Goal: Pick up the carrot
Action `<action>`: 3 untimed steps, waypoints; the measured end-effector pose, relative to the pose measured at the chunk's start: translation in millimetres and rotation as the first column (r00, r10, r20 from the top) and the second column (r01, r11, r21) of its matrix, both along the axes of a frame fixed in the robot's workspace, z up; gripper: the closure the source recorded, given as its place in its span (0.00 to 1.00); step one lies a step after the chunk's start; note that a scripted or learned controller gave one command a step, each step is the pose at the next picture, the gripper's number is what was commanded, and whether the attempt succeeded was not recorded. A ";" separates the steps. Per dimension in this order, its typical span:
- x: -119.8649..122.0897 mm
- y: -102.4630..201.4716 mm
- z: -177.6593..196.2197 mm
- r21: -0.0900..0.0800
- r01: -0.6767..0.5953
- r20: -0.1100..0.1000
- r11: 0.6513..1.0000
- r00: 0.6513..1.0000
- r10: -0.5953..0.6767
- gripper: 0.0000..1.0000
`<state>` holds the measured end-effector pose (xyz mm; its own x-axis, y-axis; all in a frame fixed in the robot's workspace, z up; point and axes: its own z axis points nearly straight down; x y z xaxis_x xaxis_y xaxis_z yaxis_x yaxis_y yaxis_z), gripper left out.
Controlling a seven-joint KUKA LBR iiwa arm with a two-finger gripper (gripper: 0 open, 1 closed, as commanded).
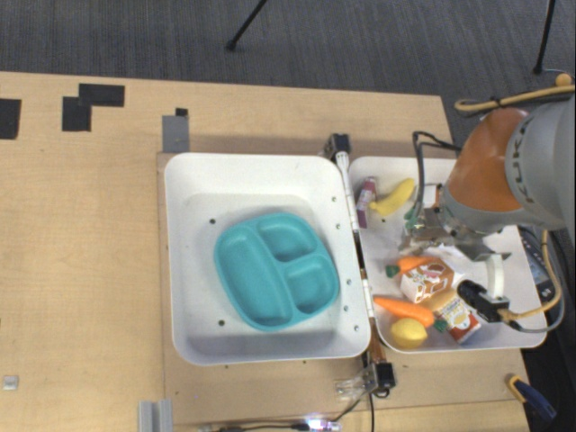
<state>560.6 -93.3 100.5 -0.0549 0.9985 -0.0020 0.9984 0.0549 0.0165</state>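
The left bin [180,241] holds a teal divided plate [274,270] lying near its middle, tilted a little toward the bin's front-right corner. Nothing the task wants is there.

Across the shared rim, the right bin [382,340] carries the clutter. A banana [394,197] lies toward its back-left corner beside a small purple-capped tube [364,202]. Along the front-left part of this bin rests the carrot [403,309], its long axis running roughly left to right, thin tip toward the shared rim, thick end toward a white carton [426,283] and a red-and-white pack [457,320]. A yellow lemon [409,333] sits just in front of the carrot, touching or nearly so. A second small orange piece [410,264] with a green end lies just behind the carton.

The arm comes in from the right, and its gripper [432,232] hangs over the middle of the right bin, behind the carton. Whether it is closed or parted I cannot tell from here; the wrist hides it. The carrot lies forward of the gripper, toward the bin's front edge and slightly left. In my judgement the reach must come forward and straddle the carrot across its width.
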 end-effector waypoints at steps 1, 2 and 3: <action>-68.7 -16.4 -11.3 -0.006 -0.260 -0.001 0.966 0.966 0.260 1.00; -66.5 -0.4 -11.4 -0.008 -0.053 0.002 0.999 0.999 0.053 1.00; -64.5 67.0 88.2 0.001 -0.206 -0.002 0.979 0.979 0.206 1.00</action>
<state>496.1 -26.4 188.7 -0.2590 0.9659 -0.0009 0.9658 0.2590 0.0145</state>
